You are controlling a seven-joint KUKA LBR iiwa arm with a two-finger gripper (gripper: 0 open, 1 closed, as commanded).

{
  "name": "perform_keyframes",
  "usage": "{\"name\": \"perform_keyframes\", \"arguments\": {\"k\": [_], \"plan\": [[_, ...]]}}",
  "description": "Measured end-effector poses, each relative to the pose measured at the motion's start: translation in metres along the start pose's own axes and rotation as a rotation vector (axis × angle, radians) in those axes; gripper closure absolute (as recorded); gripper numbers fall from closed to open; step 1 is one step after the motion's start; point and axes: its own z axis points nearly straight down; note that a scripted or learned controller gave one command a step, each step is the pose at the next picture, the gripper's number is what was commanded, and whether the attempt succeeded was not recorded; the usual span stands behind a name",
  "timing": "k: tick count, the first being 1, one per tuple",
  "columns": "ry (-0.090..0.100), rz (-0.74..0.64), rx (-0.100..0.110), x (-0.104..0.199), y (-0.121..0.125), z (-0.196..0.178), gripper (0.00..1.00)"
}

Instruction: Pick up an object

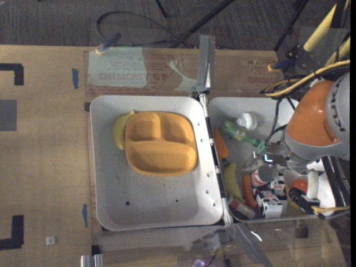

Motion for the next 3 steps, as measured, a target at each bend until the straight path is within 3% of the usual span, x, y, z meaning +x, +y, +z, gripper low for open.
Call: {"name": "perform_keyframes", "arguments": {"k": [1, 2, 3], "plan": [[0.0, -0.041, -0.001, 0.026, 0.076, 0.001, 0.0], [0.0, 0.02, -0.002, 0.014, 0.078, 0.001, 0.0], [0.001, 0.128, 0.001, 0.006, 0.027, 0.0, 0.0]]}}
